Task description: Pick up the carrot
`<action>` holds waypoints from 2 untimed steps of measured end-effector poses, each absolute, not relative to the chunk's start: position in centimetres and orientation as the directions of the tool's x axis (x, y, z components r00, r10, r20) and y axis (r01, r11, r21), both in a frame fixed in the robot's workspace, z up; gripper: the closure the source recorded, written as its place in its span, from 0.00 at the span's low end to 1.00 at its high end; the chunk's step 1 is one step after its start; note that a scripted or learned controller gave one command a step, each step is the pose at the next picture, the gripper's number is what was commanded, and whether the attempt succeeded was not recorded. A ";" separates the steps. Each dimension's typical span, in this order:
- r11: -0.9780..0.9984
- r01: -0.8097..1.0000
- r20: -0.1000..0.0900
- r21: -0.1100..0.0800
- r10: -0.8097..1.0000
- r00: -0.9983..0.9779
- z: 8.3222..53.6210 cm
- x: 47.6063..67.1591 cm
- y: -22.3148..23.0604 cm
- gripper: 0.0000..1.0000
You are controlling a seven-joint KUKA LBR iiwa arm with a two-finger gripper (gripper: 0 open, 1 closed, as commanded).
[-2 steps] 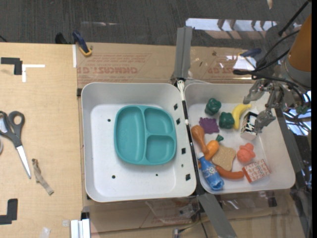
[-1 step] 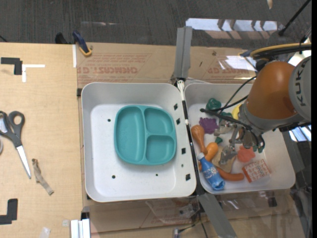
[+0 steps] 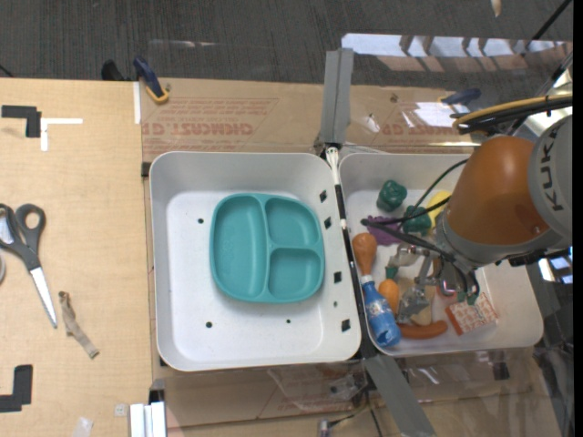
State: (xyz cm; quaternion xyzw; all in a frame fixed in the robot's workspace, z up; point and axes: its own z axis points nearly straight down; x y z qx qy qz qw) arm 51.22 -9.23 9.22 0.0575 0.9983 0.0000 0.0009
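The carrot (image 3: 364, 250) is a short orange piece lying in the right bin (image 3: 510, 335), close to the divider wall between the bins. My gripper (image 3: 414, 285) hangs low over the cluttered middle of that bin, to the right of the carrot and slightly nearer the front, apart from it. Nothing shows as held. The arm's orange band (image 3: 496, 203) covers the bin's back right part.
Around the gripper lie a small orange ball (image 3: 390, 291), a blue bottle (image 3: 379, 314), a red sausage (image 3: 424, 330), a red packet (image 3: 471, 315), a purple piece (image 3: 390, 231) and a green item (image 3: 393, 194). The left bin (image 3: 173, 271) holds a teal divided plate (image 3: 269, 247). Scissors (image 3: 27, 244) lie on the bench.
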 end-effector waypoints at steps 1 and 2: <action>0.994 0.112 -0.006 -0.001 0.112 -0.994 10.2 51.4 -9.2 1.00; 0.930 -0.368 -0.004 -0.001 -0.368 -0.930 19.2 50.8 -9.0 1.00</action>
